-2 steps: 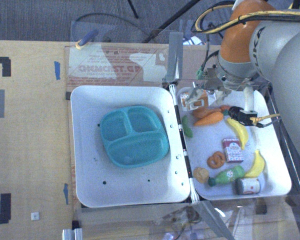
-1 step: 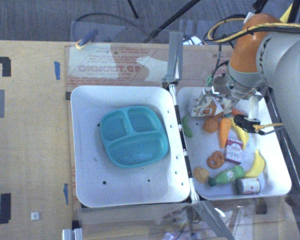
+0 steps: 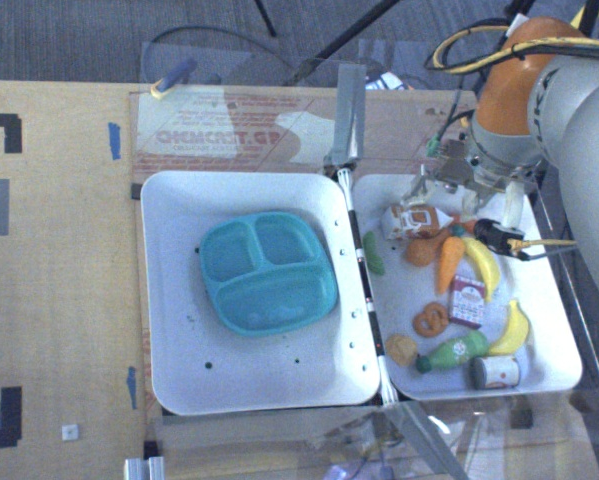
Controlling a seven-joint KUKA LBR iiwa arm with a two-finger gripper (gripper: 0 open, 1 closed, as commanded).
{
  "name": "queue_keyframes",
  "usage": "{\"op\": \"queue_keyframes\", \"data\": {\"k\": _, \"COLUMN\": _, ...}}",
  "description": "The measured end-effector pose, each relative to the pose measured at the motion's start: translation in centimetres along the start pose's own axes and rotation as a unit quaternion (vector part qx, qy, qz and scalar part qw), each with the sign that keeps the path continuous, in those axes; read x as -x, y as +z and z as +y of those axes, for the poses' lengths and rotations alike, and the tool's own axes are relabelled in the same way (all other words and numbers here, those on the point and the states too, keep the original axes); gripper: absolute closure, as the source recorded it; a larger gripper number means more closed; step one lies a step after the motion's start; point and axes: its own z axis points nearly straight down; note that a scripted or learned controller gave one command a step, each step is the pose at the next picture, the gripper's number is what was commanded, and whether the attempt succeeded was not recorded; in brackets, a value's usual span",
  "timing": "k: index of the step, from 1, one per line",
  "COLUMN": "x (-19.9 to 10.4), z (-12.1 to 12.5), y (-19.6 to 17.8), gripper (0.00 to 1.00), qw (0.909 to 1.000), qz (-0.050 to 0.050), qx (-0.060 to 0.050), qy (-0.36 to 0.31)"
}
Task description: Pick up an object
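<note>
Under the gripper (image 3: pixel 426 190), at the far left corner of the right bin (image 3: pixel 559 318), lies a small brown-and-white carton (image 3: pixel 415 218), the likeliest object for you to pick. You cannot tell from this view whether the gripper is spread or pressed together, nor whether it touches the carton. Judge the carton light and fairly stiff, with flat printed faces that may slip; take it across its narrower sides, not by a corner. Touching it on the near side sits an orange lump (image 3: pixel 421 252), and just beside that a carrot (image 3: pixel 449 261), so a wide approach risks nudging both. Further out you see a yellow banana (image 3: pixel 482 265), a red packet (image 3: pixel 467 301), a pretzel (image 3: pixel 431 319), a second banana (image 3: pixel 512 331), a green bottle (image 3: pixel 453 352) and a small can (image 3: pixel 495 371), all toy-like and probably light. A green pod (image 3: pixel 373 253) rests against the bin's left wall. Left bin (image 3: pixel 169 348) holds a blue divided tray (image 3: pixel 267 273). Both bins stand on the worktop (image 3: pixel 49 298).
</note>
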Motion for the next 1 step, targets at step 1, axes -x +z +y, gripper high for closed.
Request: {"op": "queue_keyframes", "data": {"k": 1, "x": 0.59, "z": -1.49, "y": -2.81, "gripper": 0.0, "qw": 0.9993, "qz": 0.0, "qx": 0.0, "qy": 0.038}}
